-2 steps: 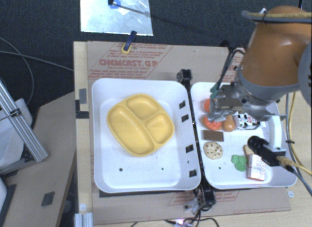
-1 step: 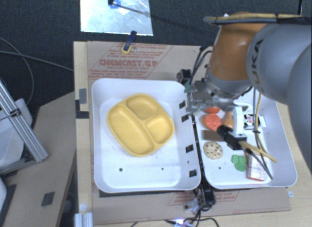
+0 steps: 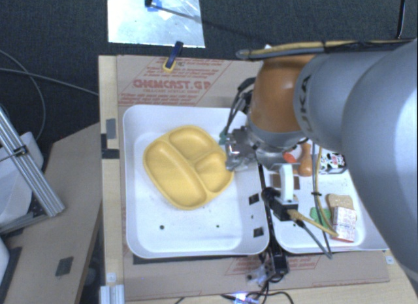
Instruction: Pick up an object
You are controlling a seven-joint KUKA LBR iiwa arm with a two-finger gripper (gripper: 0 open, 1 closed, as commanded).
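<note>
Yellow divided plate (image 3: 186, 165) lies in left bin (image 3: 140, 234), tilted. Gripper (image 3: 234, 154) sits at its right rim; jaws hidden under wrist, you cannot tell their state. Bite that thin rim squarely, then lift slowly.

**Count of things on the table**

Counted: two white bins, left bin (image 3: 140, 231) and right bin (image 3: 366, 237). One yellow divided plate (image 3: 186, 165), with three compartments, in the left. In the right, partly hidden: one tan block (image 3: 339, 201), one pink packet (image 3: 345, 223), one green piece (image 3: 317, 216), one orange piece (image 3: 305, 159), one black-and-white item (image 3: 333, 161).
</note>
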